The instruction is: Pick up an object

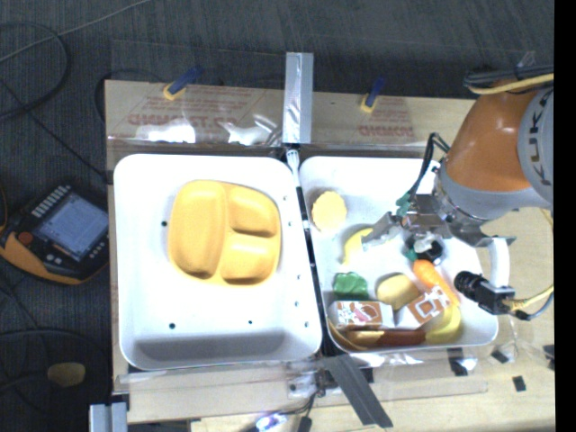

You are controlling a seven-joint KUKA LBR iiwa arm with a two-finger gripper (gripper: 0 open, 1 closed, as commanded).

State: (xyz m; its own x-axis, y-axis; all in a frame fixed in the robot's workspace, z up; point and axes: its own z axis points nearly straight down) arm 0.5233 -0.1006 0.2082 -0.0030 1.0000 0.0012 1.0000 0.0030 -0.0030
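Note:
My gripper hangs over the middle of the right bin, under the grey and orange wrist. Just below it lies an orange carrot, and left of it a small yellow curved piece. A round pale yellow piece sits near the bin's left wall. Along the front edge are a green piece, a pale potato-like lump, a brown and white carton, a second small carton and a yellow banana. Nothing shows between the fingers.
The left bin holds a yellow divided tray. A metal strip stands at the back between the bins. A handheld pendant lies on the floor to the left.

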